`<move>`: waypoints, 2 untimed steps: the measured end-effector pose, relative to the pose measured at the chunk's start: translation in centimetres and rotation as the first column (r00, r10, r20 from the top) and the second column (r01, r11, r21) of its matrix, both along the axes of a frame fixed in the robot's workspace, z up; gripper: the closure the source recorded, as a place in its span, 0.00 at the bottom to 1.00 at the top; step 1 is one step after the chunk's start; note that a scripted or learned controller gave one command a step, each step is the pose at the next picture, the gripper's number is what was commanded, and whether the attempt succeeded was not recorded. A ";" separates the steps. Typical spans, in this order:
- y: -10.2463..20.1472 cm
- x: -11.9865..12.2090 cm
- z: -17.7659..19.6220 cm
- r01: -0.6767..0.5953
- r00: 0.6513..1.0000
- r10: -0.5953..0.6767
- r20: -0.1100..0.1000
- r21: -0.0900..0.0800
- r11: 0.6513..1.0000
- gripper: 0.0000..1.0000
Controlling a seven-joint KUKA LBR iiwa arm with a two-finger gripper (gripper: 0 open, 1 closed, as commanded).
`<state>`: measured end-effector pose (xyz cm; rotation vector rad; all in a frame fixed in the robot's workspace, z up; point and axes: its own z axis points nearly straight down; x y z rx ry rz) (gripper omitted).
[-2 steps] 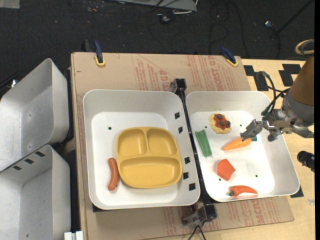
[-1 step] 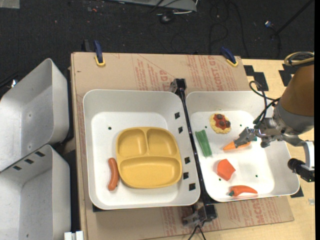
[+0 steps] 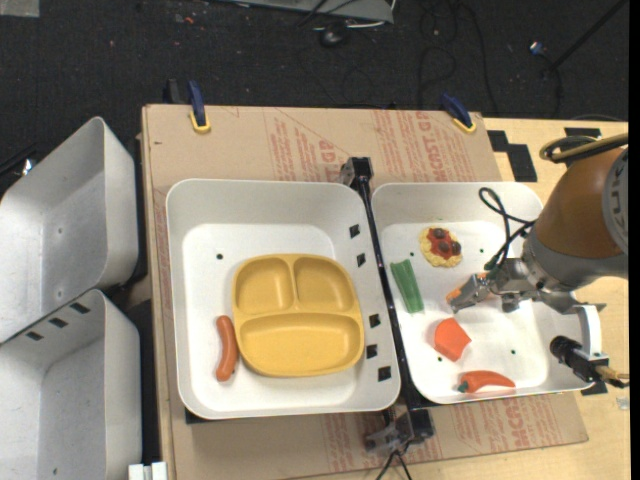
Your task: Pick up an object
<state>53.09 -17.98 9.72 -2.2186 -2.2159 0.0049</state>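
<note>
The right bin [image 3: 520,383] holds a green strip [image 3: 406,285], a small round yellow piece with red topping [image 3: 441,247], an orange block [image 3: 452,339] and a red-orange pepper-shaped piece [image 3: 485,380]. My gripper [image 3: 472,293] hangs low over this bin's middle, reaching in from the right. It is just above and right of the orange block, and below the topped round piece. A small orange bit shows at the gripper's left tip; what it is I cannot tell.
The left bin [image 3: 190,208] holds a yellow divided plate [image 3: 297,314] and a reddish sausage [image 3: 226,348] beside its left edge. A black divider [image 3: 378,268] runs between the bins. Two more white bins [image 3: 60,228] stand off the bench to the left.
</note>
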 end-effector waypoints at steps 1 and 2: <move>-0.1 0.2 1.4 0.001 1.000 -0.001 0.007 -0.002 1.000 1.00; 0.4 0.0 5.8 -0.003 1.000 0.003 0.010 -0.004 1.000 1.00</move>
